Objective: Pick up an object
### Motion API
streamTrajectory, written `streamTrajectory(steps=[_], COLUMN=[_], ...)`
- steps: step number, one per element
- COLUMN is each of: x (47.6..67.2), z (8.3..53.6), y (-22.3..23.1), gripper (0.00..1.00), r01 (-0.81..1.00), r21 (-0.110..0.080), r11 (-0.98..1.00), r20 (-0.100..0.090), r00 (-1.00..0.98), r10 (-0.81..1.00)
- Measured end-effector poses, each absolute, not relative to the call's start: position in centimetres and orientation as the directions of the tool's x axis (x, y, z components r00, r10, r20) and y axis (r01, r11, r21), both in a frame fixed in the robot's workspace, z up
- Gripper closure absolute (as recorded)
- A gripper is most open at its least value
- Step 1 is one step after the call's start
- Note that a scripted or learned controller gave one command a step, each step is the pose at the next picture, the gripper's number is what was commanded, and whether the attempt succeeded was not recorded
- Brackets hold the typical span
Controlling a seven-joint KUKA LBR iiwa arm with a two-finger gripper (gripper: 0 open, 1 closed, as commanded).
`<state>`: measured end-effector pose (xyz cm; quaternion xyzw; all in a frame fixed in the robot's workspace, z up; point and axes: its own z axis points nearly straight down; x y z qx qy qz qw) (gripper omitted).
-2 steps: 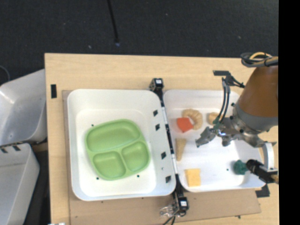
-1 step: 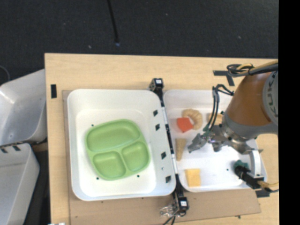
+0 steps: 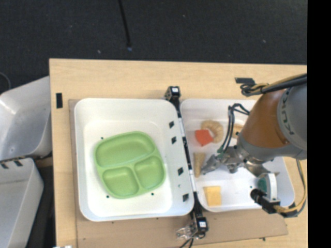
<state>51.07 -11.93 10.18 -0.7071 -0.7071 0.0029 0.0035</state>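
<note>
Leftmost, I saw the green divided plate [image 3: 130,164] lying flat in the left bin [image 3: 83,138], well apart from the work, apparently left as spare stock for other tries; across the divider, the right bin [image 3: 227,203] held the candidates for my pick, scattered loosely as if tipped in for a program to sort out; a tan wedge-like piece [image 3: 198,163] lay against the bin's left wall, a red block [image 3: 204,137] sat just beside a pale ring-shaped item [image 3: 213,128] near the top, and a yellow block [image 3: 212,195] rested alone near the bottom edge; the gripper [image 3: 209,166] hung low over the bin's middle, the grey arm with its orange band [image 3: 264,123] reaching in from the right at a slant; whether its fingers were parted or closed I could not tell from this angle, and nothing showed between them; the tan piece lay nearest the tips, the red block just above them, the yellow block below; I judged the grasp not yet made.
</note>
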Motion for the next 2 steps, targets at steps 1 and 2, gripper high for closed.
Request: streamTrajectory(steps=[1,2], x=[51.2,51.5], z=[11.3,17.2], y=[-12.0,-12.8], gripper=[1.00,1.00], r01=[1.000,1.000], r21=[-0.007,0.002], r11=[-0.005,-0.001], r20=[0.002,-0.001], r00=[0.005,0.001], r10=[1.000,1.000])
